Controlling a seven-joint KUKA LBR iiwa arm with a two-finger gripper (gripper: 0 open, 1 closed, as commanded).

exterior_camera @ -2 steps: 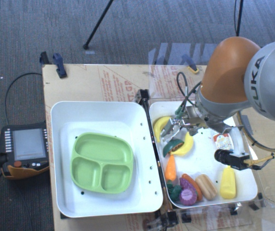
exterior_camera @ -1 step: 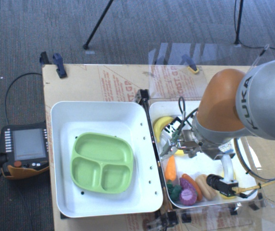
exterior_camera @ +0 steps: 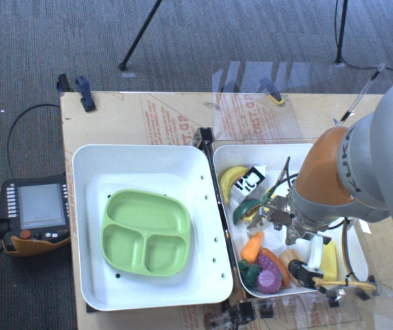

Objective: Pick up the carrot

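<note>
Carrot handling: the small orange plastic toy carrot [exterior_camera: 252, 247] looked light, stiff and smooth, so likely slippery; a grip across its thicker middle, fingers set square to its long axis, seemed safest.
Carrot look: short, tapered, bright orange, with a green tuft at its upper end, lying at a slant.
Carrot place: in the right-hand shallow white bin [exterior_camera: 299, 148], near that bin's left wall, towards the front.
Neighbours: a red-orange elongated toy [exterior_camera: 274, 261] lay just beside it, a purple bunch of toy grapes [exterior_camera: 268, 279] and a dark green leafy toy [exterior_camera: 248, 273] sat in front; a yellow plastic banana [exterior_camera: 230, 179] lay further back. Crowding left little room for the fingers.
Gripper: the two-finger gripper [exterior_camera: 273, 213] hung low in the right bin, just behind the carrot; whether it was spread or closed could not be told, and nothing was seen in it.
Left bin: the other white bin [exterior_camera: 89, 163] held a light green three-compartment plate [exterior_camera: 146, 232].
</note>
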